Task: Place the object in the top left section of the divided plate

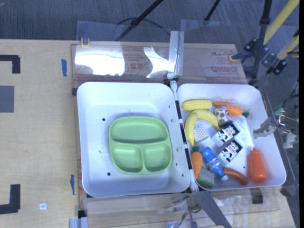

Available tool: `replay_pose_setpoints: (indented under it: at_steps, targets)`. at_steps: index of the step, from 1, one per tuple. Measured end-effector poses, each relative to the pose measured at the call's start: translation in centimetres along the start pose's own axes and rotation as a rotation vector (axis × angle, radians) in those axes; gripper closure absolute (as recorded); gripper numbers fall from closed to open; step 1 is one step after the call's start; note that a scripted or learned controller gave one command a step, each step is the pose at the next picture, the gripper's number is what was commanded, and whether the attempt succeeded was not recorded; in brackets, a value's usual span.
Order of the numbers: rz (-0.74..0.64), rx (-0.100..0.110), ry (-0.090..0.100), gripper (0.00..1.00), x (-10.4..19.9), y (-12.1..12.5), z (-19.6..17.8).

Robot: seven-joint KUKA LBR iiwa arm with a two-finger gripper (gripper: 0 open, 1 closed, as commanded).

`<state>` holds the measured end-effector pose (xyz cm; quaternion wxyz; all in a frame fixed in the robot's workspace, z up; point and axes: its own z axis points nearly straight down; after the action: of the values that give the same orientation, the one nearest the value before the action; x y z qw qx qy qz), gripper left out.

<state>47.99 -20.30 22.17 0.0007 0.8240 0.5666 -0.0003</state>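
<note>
Only a sliver of the tool (280, 125) shows at the right edge, over the rim of the right bin (256, 93); it seems to be metal parts, cut off and blurred, and nothing shows held in it. Whether it is spread or closed I cannot tell. The green plate (140, 144) lies in the left bin (95, 103), its sections bare. Toys crowd the right bin: two bananas (197, 113), carrots (256, 166), a blue bottle (211, 160), cow-print pieces (227, 133), partly overlapping.
</note>
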Motion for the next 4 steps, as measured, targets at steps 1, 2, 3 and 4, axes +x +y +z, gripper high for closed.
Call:
replay_pose_setpoints:
  at_steps: [1, 2, 3, 4]
  targets:
    - [0.286, 0.001, 0.000, 0.00, 0.3, 2.7, -11.7]
    - [0.224, 0.000, 0.000, 0.00, 0.9, 6.3, -16.6]
    - [0.032, 0.001, 0.001, 0.00, 2.1, 1.3, -1.0]
    - [-0.314, -0.001, 0.001, 0.00, 7.1, -2.7, -9.9]
